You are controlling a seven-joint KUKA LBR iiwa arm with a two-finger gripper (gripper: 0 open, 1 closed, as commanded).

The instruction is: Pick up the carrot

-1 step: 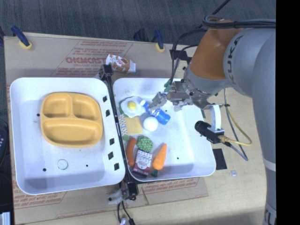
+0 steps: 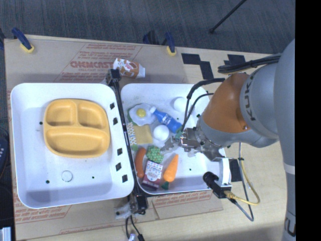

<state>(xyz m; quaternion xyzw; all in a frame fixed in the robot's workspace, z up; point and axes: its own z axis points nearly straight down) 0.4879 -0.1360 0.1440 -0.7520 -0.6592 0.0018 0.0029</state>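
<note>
Yellow against the left bin (image 2: 20,134), the divided plate (image 2: 76,127) sat well clear of our worry. In the right bin (image 2: 200,182) the carrot (image 2: 171,168) lay near the front wall, just beside a snack packet (image 2: 153,170) and a reddish item (image 2: 140,160). Our jaws (image 2: 176,140) hovered near above it; we could not tell whether they were parted or closed. We judged a descent might pinch the packet instead, or nudge the carrot against the wall.

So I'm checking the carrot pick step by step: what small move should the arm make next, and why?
Probably shift the claw slightly toward the camera view's bottom, then lower. The carrot lies free in the right bin, just below the claw in that view, beside a packet.
</note>
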